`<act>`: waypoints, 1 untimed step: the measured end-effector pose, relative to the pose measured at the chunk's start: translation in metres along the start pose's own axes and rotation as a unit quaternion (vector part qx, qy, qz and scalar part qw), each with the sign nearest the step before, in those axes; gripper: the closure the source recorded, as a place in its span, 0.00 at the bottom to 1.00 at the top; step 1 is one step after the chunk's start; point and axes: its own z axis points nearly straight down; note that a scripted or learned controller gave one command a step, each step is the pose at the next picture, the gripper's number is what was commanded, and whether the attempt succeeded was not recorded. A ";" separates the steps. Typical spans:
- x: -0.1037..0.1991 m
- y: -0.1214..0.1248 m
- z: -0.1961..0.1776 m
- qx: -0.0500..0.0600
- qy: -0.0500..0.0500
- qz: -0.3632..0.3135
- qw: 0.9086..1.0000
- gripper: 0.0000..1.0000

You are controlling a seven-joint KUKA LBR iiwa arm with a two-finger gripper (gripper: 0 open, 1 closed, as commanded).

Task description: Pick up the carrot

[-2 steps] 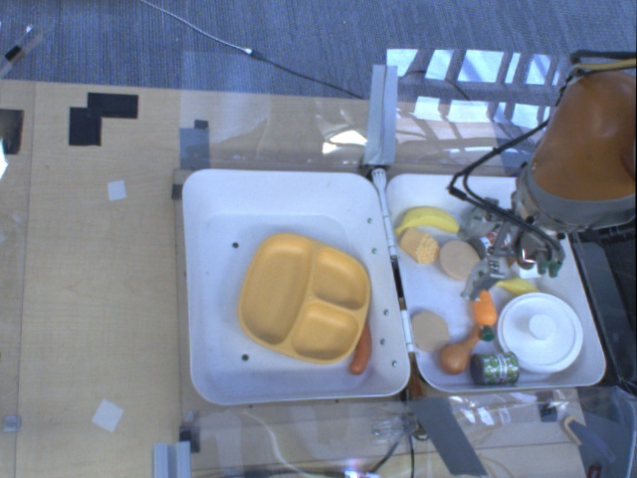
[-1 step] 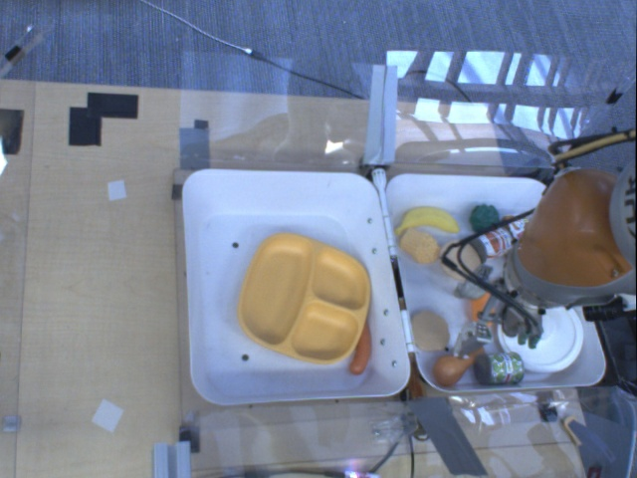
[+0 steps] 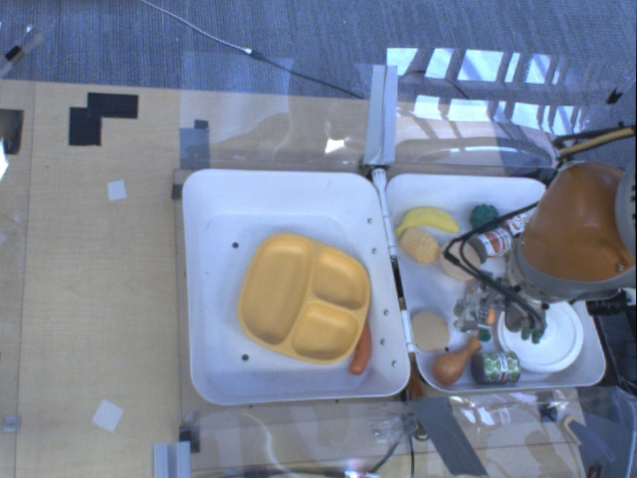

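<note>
Carrot (image 3: 360, 351) beside yellow tray (image 3: 304, 296)

Left bin (image 3: 214, 267): white, holding a yellow divided tray (image 3: 304, 297) and an orange carrot (image 3: 360, 350). Right bin (image 3: 438, 192): white, with a yellow banana (image 3: 428, 218), dark green vegetable (image 3: 484, 214), tan drumstick (image 3: 453, 360) and white plate (image 3: 557, 342). Bench (image 3: 90, 287): pale wood with black blocks. Arm (image 3: 577, 222): orange band.

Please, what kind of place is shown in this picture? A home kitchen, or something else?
Probably a robot test bench in a lab, not a kitchen. Two shallow white bins sit on a wooden bench, holding what look like toy foods such as a carrot and a banana, with a grey-and-orange robot arm above.
</note>
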 end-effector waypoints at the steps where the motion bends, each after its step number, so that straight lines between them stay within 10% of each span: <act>1: 0.015 0.033 -0.153 0.000 0.002 0.058 0.998 1.00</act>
